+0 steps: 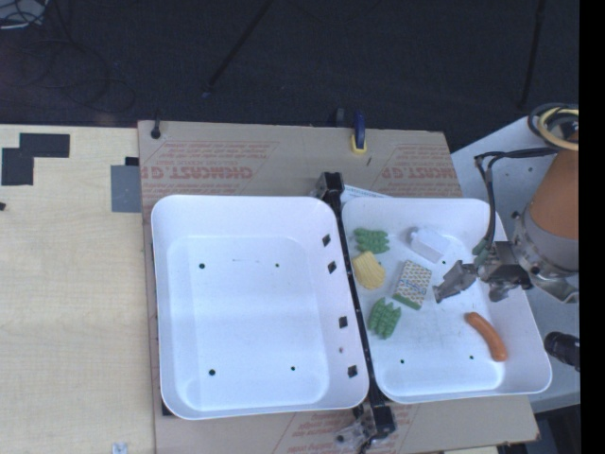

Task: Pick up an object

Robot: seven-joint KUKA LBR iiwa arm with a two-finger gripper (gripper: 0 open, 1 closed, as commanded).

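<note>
Right bin (515, 378): orange sausage-shaped object (486, 336), lying flat.

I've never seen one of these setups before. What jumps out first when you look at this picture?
Two white bins sit side by side on a cardboard sheet; the right bin holds a scatter of small things, including an orange sausage-shaped toy, a yellow piece and two green pieces. From the right, the arm with its orange band reaches over that bin, its gripper beside a speckled block.
</note>
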